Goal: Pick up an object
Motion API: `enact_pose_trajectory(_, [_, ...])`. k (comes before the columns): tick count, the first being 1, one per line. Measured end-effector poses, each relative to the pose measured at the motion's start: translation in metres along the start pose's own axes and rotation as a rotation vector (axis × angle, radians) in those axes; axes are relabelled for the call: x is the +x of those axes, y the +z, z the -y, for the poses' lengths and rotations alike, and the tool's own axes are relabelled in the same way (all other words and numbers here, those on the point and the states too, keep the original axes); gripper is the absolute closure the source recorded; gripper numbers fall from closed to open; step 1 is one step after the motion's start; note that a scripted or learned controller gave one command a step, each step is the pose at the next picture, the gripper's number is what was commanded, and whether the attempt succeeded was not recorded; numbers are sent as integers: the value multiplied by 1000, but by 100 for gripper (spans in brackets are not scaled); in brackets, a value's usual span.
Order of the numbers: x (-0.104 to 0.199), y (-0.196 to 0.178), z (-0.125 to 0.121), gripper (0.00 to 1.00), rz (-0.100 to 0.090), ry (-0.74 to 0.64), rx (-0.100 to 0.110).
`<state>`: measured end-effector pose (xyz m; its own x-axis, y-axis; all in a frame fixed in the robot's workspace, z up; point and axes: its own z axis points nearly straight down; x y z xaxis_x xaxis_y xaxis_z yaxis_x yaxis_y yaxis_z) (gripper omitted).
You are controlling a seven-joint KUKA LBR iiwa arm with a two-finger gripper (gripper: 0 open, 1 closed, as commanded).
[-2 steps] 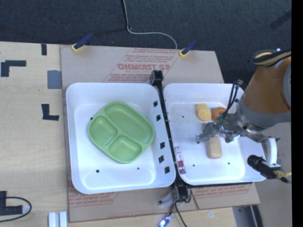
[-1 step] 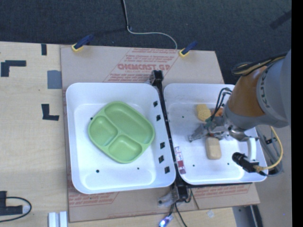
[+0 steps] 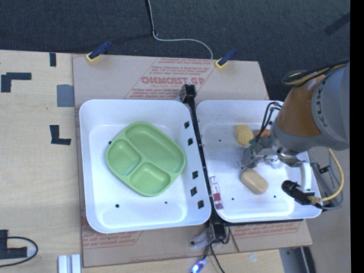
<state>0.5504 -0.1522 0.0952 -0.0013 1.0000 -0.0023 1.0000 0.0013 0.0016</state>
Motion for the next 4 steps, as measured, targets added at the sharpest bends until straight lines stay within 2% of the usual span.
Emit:
enact_pose_trajectory(1, [-71, 11, -60, 100, 0, 2, -2])
enact_pose_trajectory(2, [-58, 9, 44, 100, -3, 4, 1])
enact_pose_trajectory(3, [-14, -37, -15, 100, -2, -6, -4])
enact_pose_trajectory(4, [-37, 10, -106, 100, -2, -6, 21])
